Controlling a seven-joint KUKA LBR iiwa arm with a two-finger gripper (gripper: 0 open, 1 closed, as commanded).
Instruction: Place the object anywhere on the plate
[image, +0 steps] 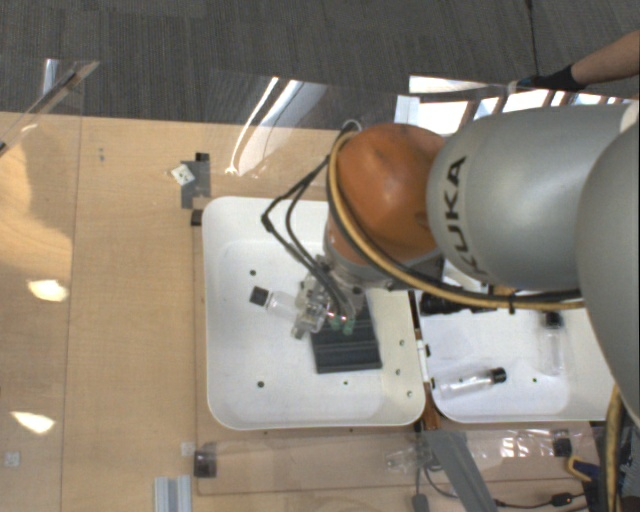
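The arm hides the end effector over the left bin.

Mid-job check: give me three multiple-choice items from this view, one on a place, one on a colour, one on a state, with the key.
1. The ridged black square plate lies in:
A. the left white bin
B. the right white bin
C. the wooden bench

2. The band above the wrist is:
A. blue
B. orange
C. green

3. The clear black-capped tube in the right bin is:
A. upright
B. lying flat
C. clamped by the gripper

Key: 1 A, it sits on the left bin's floor; 2 B, orange shows above the gripper; 3 B, it lies alone on the bin floor.
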